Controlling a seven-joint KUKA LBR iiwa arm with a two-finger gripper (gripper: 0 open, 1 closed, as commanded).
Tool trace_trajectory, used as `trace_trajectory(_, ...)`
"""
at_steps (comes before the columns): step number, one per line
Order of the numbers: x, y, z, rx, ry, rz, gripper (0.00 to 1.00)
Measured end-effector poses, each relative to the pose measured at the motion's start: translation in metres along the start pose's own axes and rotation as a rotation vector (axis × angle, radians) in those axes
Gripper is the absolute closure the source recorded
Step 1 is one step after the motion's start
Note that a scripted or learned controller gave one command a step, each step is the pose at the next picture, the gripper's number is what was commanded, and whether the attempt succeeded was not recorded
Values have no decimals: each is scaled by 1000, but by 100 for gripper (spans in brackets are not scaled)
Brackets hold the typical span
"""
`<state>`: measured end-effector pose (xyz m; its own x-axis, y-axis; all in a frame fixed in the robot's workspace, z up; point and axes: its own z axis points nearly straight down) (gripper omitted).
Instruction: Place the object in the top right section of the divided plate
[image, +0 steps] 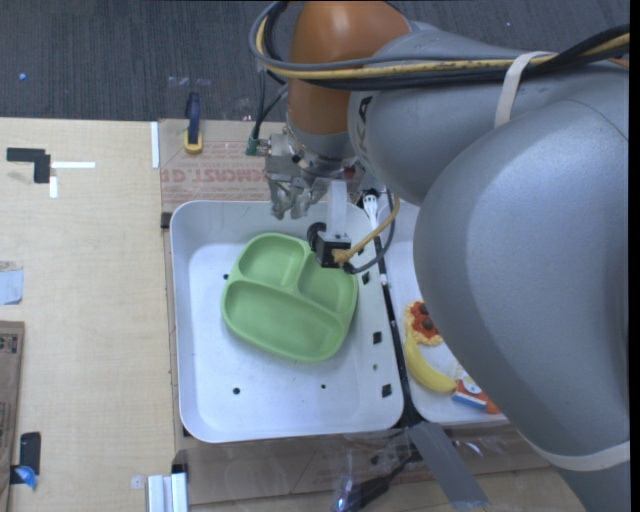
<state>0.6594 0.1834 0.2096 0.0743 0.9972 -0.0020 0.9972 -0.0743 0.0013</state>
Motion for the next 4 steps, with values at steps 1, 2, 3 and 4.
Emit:
trace_trajectory(1, 44, -4, -31, 2, -1, 215, 100)
trace_trajectory(2, -1, -69, 75, 7, -3, 294, 100)
trace_trajectory(3, -82, -68, 78, 6, -1, 306, 100)
trace_trajectory(4, -105, -59, -37, 3, -1, 181, 100)
